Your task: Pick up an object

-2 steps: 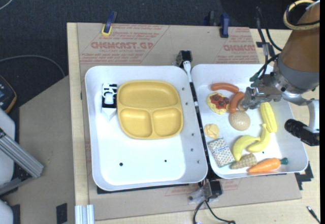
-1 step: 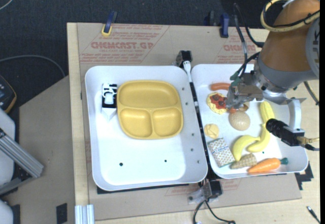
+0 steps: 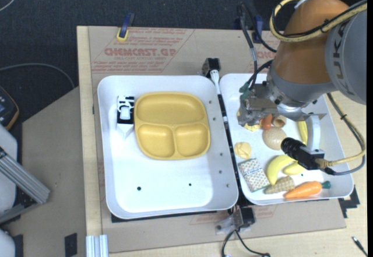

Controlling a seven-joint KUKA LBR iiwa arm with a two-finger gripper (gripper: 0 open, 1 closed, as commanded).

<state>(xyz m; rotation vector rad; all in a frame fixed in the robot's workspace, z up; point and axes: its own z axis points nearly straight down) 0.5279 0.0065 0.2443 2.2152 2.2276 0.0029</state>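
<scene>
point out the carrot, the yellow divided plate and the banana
carrot (image 3: 303, 190), camera view, middle of its orange body
yellow divided plate (image 3: 172, 123), camera view, the ridge between its compartments
banana (image 3: 282, 166), camera view, middle of its yellow curve

Gripper low in right bin, among toy food; yellow tray in left bin.

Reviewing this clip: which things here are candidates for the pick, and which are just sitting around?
Belongs to the job:
gripper, down in the right bin
carrot
banana
patterned packet
small pale item
beige egg-shaped item

Just lying about:
yellow divided plate in the left bin
black-and-white block beside the plate
yellow clamp on the board's far edge
</scene>
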